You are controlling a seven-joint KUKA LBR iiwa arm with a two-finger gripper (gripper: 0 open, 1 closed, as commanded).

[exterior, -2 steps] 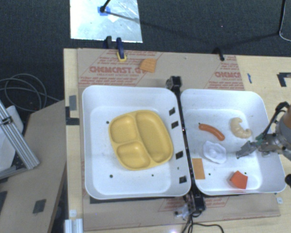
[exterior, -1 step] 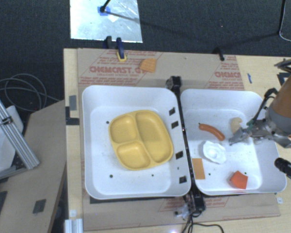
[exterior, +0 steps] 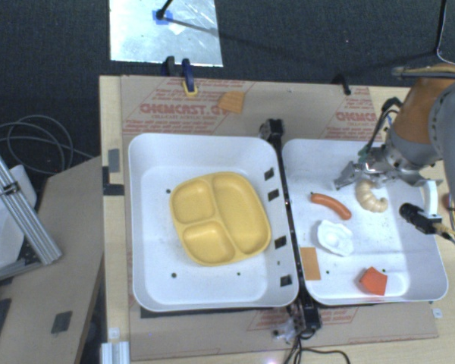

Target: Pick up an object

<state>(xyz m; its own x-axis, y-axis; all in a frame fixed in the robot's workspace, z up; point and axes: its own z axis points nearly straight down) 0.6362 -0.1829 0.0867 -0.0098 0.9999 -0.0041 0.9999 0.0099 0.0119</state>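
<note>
My gripper (exterior: 364, 179) hangs over the back of the right bin (exterior: 432, 279), open, with nothing between its fingers. Its left fingertip (exterior: 340, 182) points toward the bin's middle. A beige croissant-shaped piece (exterior: 373, 198) lies just below the gripper, close to it or touching. To its left lies an orange-red sausage (exterior: 331, 205). A white fried-egg shape (exterior: 335, 238) sits nearer the front, and an orange-red wedge (exterior: 373, 280) lies at the front right.
The left bin (exterior: 148, 279) holds a yellow three-compartment plate (exterior: 220, 217). A black divider (exterior: 282, 211) runs between the bins. A black connector on a cable (exterior: 417, 217) hangs over the right bin's right side. A tan square (exterior: 309, 264) lies by the divider.
</note>
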